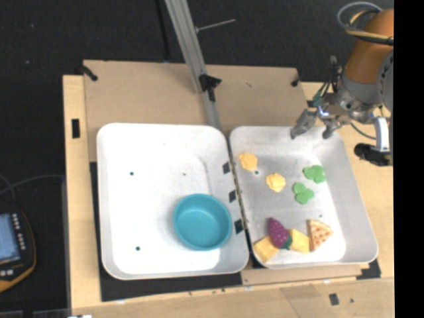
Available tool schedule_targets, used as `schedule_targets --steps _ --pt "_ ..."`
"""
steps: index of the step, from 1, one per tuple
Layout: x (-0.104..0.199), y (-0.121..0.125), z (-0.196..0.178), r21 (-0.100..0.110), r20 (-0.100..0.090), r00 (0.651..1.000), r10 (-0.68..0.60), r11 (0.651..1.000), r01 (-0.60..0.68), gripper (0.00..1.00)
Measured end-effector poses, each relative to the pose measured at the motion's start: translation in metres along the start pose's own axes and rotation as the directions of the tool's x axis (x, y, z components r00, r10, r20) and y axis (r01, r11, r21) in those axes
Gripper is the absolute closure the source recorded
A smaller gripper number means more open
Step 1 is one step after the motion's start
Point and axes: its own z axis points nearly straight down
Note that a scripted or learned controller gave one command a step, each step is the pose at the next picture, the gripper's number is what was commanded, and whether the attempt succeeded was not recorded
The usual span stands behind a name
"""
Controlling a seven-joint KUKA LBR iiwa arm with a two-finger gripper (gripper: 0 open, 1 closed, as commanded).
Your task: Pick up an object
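my gripper (311, 128) hovers spread wide, holding nothing, over the right bin's (354, 197) far edge; nearest green toy (314, 173) lies just below it, yellow pieces (275, 181) below-left.

A robotics lab: a plywood bench (152, 91) with two white bins (132, 151) (camera pole (189, 45) overhead).

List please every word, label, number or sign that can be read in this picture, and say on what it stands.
No text can be read in this view.
Handheld device at the left edge: its screen is lit, but anything on it is too small and blurred to read.
Bins, blue bowl, toy foods and arm: no lettering shows on them.
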Motion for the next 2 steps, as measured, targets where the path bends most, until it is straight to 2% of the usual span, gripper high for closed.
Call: schedule_targets --steps 1,2 --pt "0.009 -0.003 0.052 0.0 0.0 1.0 0.001 1.0 -0.001 0.0" --pt "0.007 -0.001 0.036 -0.01 0.005 1.0 -0.001 1.0 0.001 1.0"
